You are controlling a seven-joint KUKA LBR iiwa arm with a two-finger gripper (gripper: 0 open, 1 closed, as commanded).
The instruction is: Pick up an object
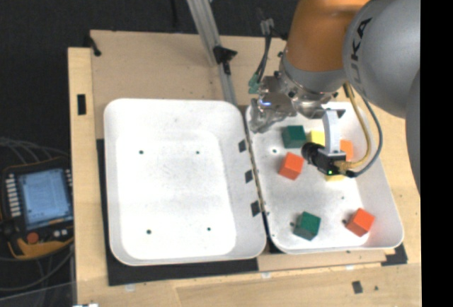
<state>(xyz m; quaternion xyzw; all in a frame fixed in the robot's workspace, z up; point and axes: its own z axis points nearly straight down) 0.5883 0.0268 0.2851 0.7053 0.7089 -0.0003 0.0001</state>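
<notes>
Camera view, going from the front edge back. Starting at the pale wooden bench [212, 284], flat and plain, carrying two shallow white bins with rounded corners, looking like smooth plastic: the left bin [113, 157] and the right bin [388, 199], sitting side by side with edges touching. Spotting the front green block [306, 225] and the front orange block [359, 221] nearest in the right bin, apart from each other, both chunky little cubes with matte faces. Moving back a bit, finding the middle orange block [290, 166], then the back green block [293, 135] with a yellow block [316, 137] just beside it and a back orange block [346, 149] partly hidden behind robot hardware. Counting up: two green, three orange, one yellow, all lying on the right bin's floor. Further back, seeing the gripper [262, 117], shiny metal, hanging over that bin's far left corner, near the back green block. Honestly not managing to tell whether open or closed from up here. Finishing with the arm [382, 30] reaching in from the right: fat grey rounded link, glossy orange band [318, 22], wrist pointing steeply down.
</notes>
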